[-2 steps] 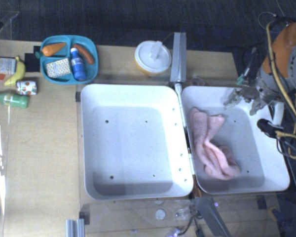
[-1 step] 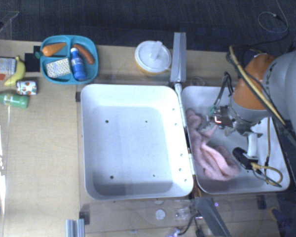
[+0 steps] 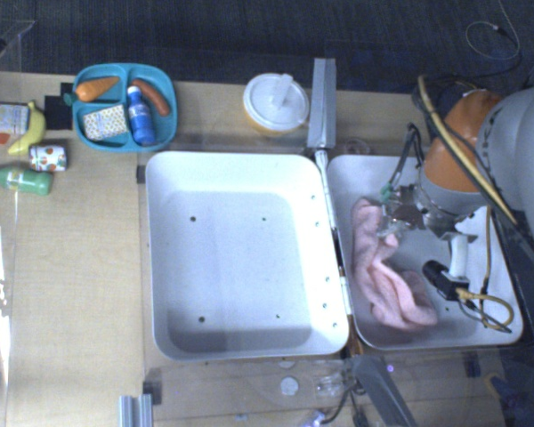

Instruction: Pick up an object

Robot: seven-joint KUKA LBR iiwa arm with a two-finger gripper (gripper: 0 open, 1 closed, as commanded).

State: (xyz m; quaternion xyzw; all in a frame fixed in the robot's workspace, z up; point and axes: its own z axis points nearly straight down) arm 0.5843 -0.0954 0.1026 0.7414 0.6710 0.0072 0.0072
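Right now I read this as the reach-and-grasp step: the end effector (image 3: 399, 219) hangs low in the right bin (image 3: 367, 172), over the upper end of the pink cloth (image 3: 387, 287), and seems to be touching it or just above it. From this slanted view I cannot tell whether the end effector is open or closed, and nothing shows me cloth caught in it, so I would not count the pick as made.

The cloth is the only loose thing I see in that bin, so I take it as the target. It lies along the bin's left side, close to the wall next to the left bin (image 3: 231, 265). A narrow, folded strip starts under the end effector and widens into a rumpled heap toward the near end. It looks soft and limp, with deep creases and no firm edge.

My judgement is that the next move calls for a firm pinch on a raised fold, not on the flat part, then a straight lift high enough for the trailing heap to clear the bin's rim. A limp cloth may slip out or drag, so I would watch for it hanging free before calling the pick good.
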